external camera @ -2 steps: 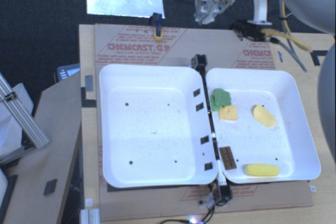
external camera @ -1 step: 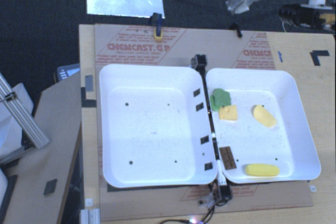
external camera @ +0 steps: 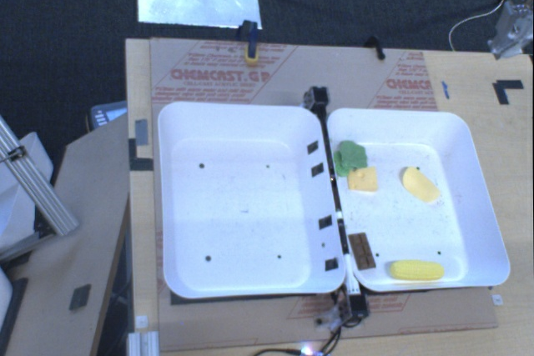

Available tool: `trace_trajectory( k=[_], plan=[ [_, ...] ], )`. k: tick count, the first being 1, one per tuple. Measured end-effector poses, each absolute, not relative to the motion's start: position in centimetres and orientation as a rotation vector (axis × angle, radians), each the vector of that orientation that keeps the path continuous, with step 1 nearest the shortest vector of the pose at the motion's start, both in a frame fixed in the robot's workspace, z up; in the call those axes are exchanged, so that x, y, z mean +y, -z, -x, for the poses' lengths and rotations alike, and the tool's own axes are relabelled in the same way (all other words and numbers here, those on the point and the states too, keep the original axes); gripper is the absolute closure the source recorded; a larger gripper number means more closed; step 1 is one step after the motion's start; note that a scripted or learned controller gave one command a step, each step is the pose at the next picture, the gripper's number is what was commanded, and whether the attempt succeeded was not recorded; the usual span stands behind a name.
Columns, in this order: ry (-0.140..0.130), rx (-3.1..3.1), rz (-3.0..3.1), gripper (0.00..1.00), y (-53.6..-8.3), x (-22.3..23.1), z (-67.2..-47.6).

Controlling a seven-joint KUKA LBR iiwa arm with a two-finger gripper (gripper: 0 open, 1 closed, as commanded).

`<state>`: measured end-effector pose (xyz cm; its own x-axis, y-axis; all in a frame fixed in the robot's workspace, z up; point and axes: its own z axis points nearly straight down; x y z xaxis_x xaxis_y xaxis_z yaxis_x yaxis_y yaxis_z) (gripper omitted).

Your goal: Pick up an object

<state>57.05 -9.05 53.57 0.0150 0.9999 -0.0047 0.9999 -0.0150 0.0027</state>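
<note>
Pick not begun: corn cob [external camera: 416, 269], lemon [external camera: 420, 184], cheese block [external camera: 362, 179], green item [external camera: 350, 154] all lying in right bin [external camera: 480, 171]; gripper state undeterminable.

From my remote desk I get a single fixed camera, mounted high over the bench [external camera: 209, 71] and tilted down at a slant. It stands far enough back to frame both white bins side by side, the left bin [external camera: 167, 179] and the right bin [external camera: 476, 179], with the bench's far edge and dark floor beyond at the top. The bins' shared edge runs nearly straight down mid-frame. There is no second angle to compare.
</note>
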Motion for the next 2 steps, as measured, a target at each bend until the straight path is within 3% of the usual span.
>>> trace_trajectory(
  k=[1,2],
  plan=[
    [0.005,2.234,-2.216,1.00,-37.3,-2.9,-63.1],
    [-0.015,2.214,-2.213,1.00,-51.2,-5.1,-58.0]
  ],
)
